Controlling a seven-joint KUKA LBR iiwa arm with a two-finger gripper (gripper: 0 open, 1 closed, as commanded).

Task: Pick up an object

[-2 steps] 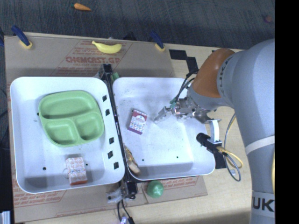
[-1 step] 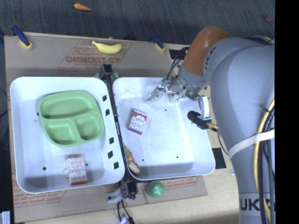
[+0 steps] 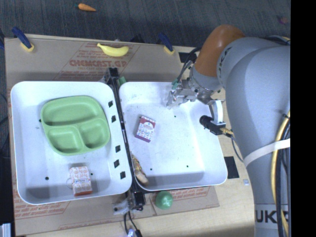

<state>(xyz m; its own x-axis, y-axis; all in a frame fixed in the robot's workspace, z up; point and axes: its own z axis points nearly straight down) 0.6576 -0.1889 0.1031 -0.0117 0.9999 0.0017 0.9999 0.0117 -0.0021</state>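
My gripper (image 3: 173,98) hangs over the far edge of the right bin (image 3: 197,174), its metal tip close to the bin floor. The grey arm and orange band cover most of it from the right. A small maroon and white packet (image 3: 145,129) lies flat on the right bin's floor, to the left of and nearer than the gripper, apart from it. In the left bin (image 3: 22,147) rests a green divided tray (image 3: 75,124) and, nearer, a small orange and white carton (image 3: 80,179).
A yellow banana (image 3: 113,49) lies on the cardboard behind the bins. A green ball (image 3: 164,200) sits on the bench in front of the right bin. A tan object (image 3: 138,171) lies at the right bin's near left corner. Blue clamps (image 3: 22,38) hold the cardboard.
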